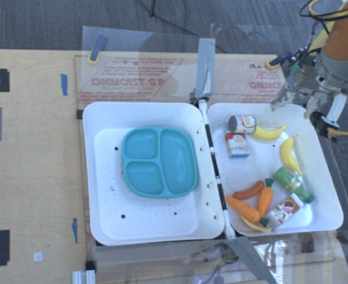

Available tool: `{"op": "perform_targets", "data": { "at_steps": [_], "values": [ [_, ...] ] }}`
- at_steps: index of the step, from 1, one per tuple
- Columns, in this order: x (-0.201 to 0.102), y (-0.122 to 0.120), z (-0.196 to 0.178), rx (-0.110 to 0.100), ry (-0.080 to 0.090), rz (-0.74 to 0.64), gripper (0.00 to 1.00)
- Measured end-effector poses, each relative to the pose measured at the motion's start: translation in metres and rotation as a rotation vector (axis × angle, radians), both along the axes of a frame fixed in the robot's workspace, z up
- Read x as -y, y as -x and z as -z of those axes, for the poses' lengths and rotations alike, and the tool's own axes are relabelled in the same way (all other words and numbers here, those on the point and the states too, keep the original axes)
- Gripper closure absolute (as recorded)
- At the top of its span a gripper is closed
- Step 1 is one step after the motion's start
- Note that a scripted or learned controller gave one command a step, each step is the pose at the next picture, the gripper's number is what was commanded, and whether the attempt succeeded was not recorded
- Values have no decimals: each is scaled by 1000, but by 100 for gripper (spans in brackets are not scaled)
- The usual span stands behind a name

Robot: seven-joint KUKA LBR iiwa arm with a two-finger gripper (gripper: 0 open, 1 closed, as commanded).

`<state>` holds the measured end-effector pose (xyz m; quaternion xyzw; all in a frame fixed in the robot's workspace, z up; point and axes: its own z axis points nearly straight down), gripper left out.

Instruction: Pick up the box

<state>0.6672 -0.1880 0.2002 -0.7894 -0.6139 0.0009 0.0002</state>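
hand (pixel 309 102) sat over right bin's (pixel 331 176) top-right rim, grip state unclear | box (pixel 238 145) lay just below the can (pixel 241 123), untouched | plate (pixel 160 161) in left bin (pixel 103 176)

One fixed camera above, slanting down on both bins (pixel 97 158)

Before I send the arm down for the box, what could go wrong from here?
1. The box lies close against the can, so a finger may land on the can or knock it.
2. One banana lies just beside both; a sideways approach might push it.
3. The gripper sits over the bin's far corner, so it likely must clear the rim.
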Motion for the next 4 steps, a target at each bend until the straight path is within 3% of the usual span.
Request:
{"op": "perform_targets", "data": {
  "at_steps": [1,2,3,4],
  "values": [
    [-14,1,26,-2,-2,67,0],
    [-56,0,80,2,-1,-103,0],
    [-89,57,112,9,1,-68,0],
    [-95,146,112,9,-1,-23,0]
  ]
}}
